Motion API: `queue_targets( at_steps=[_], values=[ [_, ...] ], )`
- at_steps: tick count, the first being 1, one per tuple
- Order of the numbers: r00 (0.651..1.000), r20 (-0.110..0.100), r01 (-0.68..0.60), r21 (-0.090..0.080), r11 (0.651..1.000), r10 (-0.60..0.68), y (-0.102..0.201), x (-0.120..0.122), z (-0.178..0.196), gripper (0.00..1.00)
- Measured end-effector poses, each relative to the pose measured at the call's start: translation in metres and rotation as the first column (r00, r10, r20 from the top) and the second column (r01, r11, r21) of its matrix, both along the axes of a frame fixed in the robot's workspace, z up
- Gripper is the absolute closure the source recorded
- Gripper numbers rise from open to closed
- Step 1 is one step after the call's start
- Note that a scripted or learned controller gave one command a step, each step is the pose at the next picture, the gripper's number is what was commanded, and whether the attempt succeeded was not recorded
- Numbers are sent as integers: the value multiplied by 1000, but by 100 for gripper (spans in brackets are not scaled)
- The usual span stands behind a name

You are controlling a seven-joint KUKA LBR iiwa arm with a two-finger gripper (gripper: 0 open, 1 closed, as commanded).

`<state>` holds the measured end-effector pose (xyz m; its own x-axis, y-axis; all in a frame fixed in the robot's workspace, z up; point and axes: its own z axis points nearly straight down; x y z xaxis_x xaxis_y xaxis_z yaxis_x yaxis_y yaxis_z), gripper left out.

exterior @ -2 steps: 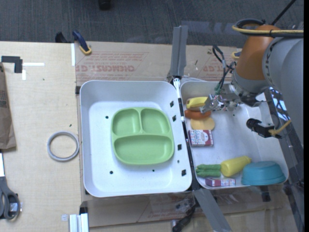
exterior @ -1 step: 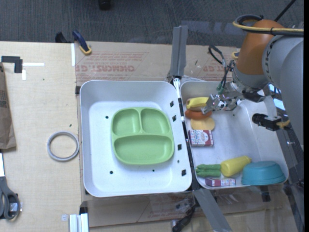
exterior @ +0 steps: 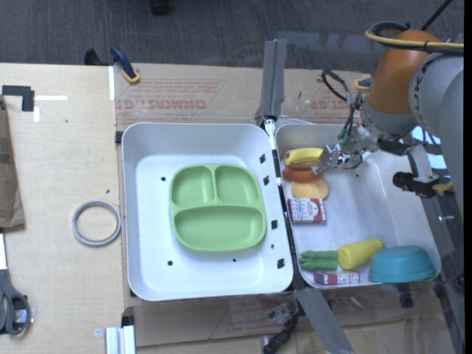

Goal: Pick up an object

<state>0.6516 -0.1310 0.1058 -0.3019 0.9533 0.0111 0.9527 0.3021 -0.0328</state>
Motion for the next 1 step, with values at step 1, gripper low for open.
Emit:
queue_targets(
  at_steps=[1],
  values=[
    [998, 6, 70, -14, 997, -70, 8, 1, -1, 0]
  ],
)
